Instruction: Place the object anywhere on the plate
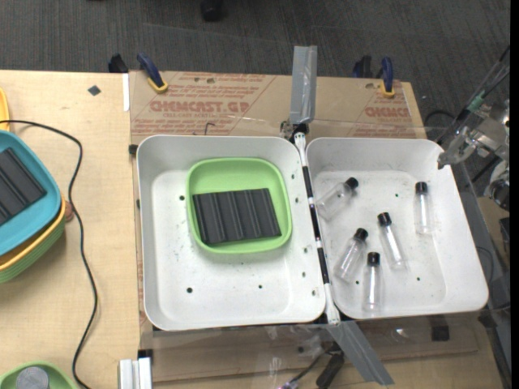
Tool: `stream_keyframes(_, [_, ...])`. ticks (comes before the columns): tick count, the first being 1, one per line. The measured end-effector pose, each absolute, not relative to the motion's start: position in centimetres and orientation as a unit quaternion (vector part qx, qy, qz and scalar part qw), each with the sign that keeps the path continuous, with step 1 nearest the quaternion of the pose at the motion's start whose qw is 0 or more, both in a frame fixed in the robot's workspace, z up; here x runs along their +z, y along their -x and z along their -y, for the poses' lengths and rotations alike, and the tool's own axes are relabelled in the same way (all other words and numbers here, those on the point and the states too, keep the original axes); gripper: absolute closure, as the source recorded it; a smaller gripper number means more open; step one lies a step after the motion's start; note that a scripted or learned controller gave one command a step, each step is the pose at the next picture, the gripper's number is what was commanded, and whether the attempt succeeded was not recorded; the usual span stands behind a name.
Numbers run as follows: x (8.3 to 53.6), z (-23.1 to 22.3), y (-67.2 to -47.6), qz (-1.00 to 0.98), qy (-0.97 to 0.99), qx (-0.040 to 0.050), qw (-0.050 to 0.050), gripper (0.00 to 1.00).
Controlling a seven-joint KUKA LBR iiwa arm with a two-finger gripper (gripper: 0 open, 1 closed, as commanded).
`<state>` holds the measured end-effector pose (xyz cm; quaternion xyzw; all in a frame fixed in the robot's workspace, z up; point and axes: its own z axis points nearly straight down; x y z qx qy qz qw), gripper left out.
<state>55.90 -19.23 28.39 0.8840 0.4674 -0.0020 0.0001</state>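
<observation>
Five clear vials with black caps lie scattered on the floor of the right bin (pixel 454 294), none of them touching the plate. One vial (pixel 336 195) rests tilted near the bin's left wall; a second vial (pixel 422 207) lies upright in the frame toward the right wall. Three more cluster lower down: a third vial (pixel 351 253) slanting left, a fourth vial (pixel 389 237) slanting right just beside it, and a fifth vial (pixel 372 279) nearest the front edge.

The green plate (pixel 276 177) sits in the left bin (pixel 162 290), well apart from the vials, with a dark ribbed pad (pixel 237 215) lying flat across its middle.

At the frame's right edge, the robot's gripper (pixel 448 154) hangs over the far right corner of the right bin, its metal parts partly cut off; whether it is spread or closed cannot be told, and nothing shows in its grasp.

Behind the bins lies a printed cardboard sheet (pixel 203 100), held by blue-and-yellow clamps (pixel 152 71). Stacked teal and yellow containers (pixel 28 209) stand on the wooden bench (pixel 73 314) at left, a black cable (pixel 81 241) trailing past them.
</observation>
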Motion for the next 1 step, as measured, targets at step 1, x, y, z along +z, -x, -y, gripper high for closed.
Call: stream_keyframes(1, [33.99, 20.79, -57.31, -0.326, -0.945, -0.0025, 0.000, 0.00])
